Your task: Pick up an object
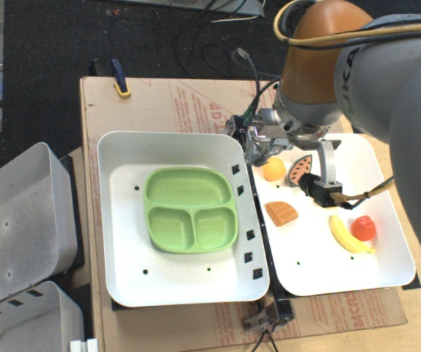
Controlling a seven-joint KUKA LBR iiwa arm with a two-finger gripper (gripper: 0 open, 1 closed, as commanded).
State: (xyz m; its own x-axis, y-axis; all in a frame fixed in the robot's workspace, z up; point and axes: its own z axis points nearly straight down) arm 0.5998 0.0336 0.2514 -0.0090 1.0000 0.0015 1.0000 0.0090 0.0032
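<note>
The gripper (260,149) hung over the far left corner of the right bin (386,273), low and close to the wall between the two bins. I could not tell how far it was open, and I saw nothing held in it. To my eye this was the approach step, before any grasp.

The nearest thing was a small orange fruit (273,169), which lay on the bin floor just beside the gripper, with a watermelon slice (299,169) near it on the other side. This fruit was round, so it pointed nowhere and had no long axis; any closing direction would probably serve. The next move, I think, called for a short shift toward the fruit and a straight descent.

The banana (348,235) lay farther off, touching a red fruit (364,227). Its long axis ran from the bin's middle toward the near right corner.
</note>
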